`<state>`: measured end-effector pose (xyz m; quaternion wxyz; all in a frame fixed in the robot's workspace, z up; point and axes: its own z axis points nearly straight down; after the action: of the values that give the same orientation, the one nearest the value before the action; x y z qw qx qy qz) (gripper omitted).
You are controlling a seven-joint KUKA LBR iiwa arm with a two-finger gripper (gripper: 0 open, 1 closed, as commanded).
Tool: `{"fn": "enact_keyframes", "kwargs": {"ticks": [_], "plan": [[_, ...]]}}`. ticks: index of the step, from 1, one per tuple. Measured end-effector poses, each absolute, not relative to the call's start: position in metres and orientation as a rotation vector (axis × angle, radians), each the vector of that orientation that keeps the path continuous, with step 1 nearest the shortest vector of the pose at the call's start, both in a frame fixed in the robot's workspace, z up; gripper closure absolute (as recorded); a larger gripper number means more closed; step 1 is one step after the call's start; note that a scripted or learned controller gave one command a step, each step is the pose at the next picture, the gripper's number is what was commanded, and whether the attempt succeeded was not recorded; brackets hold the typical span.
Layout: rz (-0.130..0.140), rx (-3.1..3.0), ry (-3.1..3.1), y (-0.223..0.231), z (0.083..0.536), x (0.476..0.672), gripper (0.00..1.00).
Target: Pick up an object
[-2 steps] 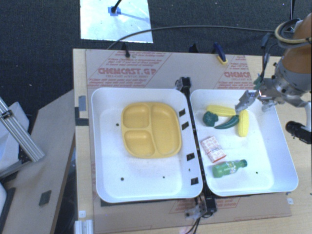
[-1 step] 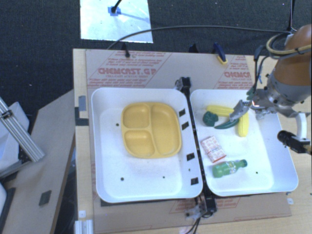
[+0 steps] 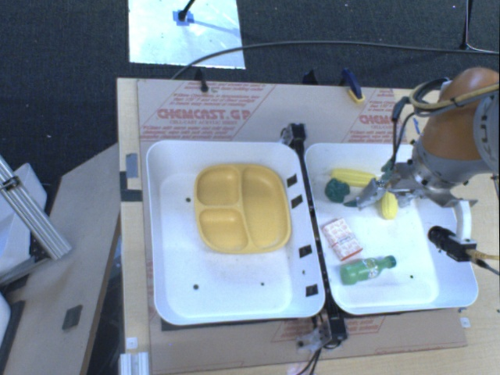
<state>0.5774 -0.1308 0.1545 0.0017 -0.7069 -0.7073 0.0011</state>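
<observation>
The right bin (image 3: 449, 291) is where the small things have been put out for picking, all within the arm's easy reach from the right side. Taking the yellow lemon-like fruit (image 3: 388, 206) as the landmark: the hand (image 3: 373, 196) hangs just to its left and slightly above it, low over the bin, and whether it is clenched or released I cannot tell (the metal tips blur together at this slant). Nothing is visibly caught in it, so I judge the pick not yet made. A dark green lump (image 3: 337, 190) lies further left of the fruit, with a yellow corn cob (image 3: 353, 177) just above that. Below and left of the fruit is a red-and-white packet (image 3: 342, 238), and lower still a green bottle (image 3: 367, 269) on its side.

The yellow divided plate (image 3: 241, 208) sits far left of the fruit, alone in the left bin (image 3: 168, 287), probably kept apart because it is too broad to grasp. The fruit looks the likeliest target.
</observation>
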Motion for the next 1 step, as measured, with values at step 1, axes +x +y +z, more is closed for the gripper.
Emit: {"fn": "enact_keyframes", "kwargs": {"ticks": [1], "plan": [[0.002, -2.219, -2.221, -0.1317, 0.0917, 0.5765, 0.00]]}}
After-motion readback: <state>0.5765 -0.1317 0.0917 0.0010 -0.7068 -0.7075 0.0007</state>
